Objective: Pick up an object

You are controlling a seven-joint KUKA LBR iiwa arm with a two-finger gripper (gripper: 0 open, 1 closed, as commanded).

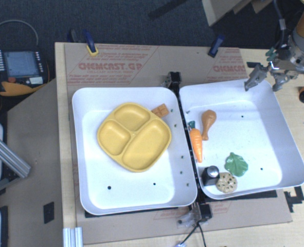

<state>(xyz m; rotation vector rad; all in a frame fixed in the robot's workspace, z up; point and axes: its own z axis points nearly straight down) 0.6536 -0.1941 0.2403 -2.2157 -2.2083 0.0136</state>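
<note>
My gripper (266, 80) hangs open over the far right corner of the right bin (265, 107), its two fingers spread with nothing between them. In that bin lie a toy drumstick (208, 121), an orange carrot (196, 143), a green leafy piece (236, 164), a cookie (226, 182) and a small black and white cylinder (210, 174). All of these sit toward the bin's left and near side, well away from the gripper.
The left bin (90, 179) holds a yellow divided plate (134, 136) and a small brown block (160, 110) at the plate's far edge. A black clamp (173, 80) sits where the bins meet. A control pendant (19, 68) lies off the bench at left.
</note>
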